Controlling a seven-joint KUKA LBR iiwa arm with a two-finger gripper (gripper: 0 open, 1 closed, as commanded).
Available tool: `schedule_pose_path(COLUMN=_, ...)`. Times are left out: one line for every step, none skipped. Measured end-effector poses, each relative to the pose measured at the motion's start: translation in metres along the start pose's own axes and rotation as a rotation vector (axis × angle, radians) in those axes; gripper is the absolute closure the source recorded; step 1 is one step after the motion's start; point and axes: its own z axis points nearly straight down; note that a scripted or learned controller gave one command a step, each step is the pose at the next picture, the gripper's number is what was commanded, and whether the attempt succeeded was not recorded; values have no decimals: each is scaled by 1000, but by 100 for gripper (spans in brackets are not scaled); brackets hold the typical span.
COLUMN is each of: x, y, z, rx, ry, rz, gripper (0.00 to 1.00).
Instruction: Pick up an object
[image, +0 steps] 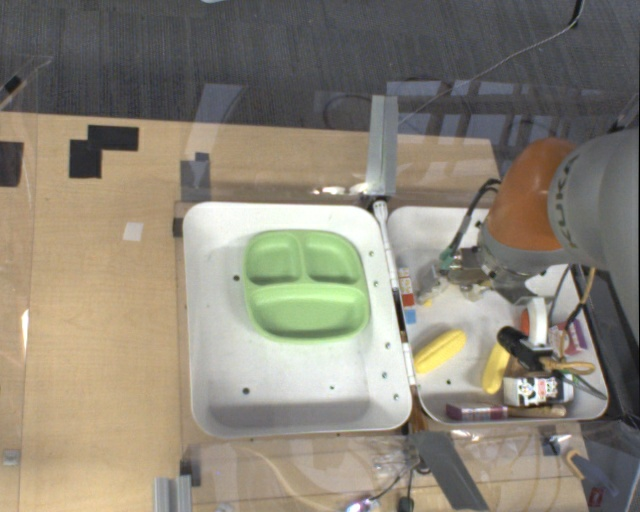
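Claw (447, 272) low in right bin (437, 228), grip state unclear, corn cob (440, 351) nearby

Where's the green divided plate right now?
The green divided plate lies in the left bin, toward its upper middle, across the divider from the yellow corn cob in the right bin.

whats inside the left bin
The left bin holds one thing: a green divided plate with three compartments, lying flat toward the far side. Nothing sits in its compartments. Whatever lies under the plate is covered and cannot be seen.
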Motion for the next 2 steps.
schedule_pose_path(x=-31, y=-70, z=-2, rx=-1, ry=-3, rz=-44, gripper=0)
schedule_pose_path(x=-9, y=13, z=1, rx=-2, ry=0, rz=-3, gripper=0)
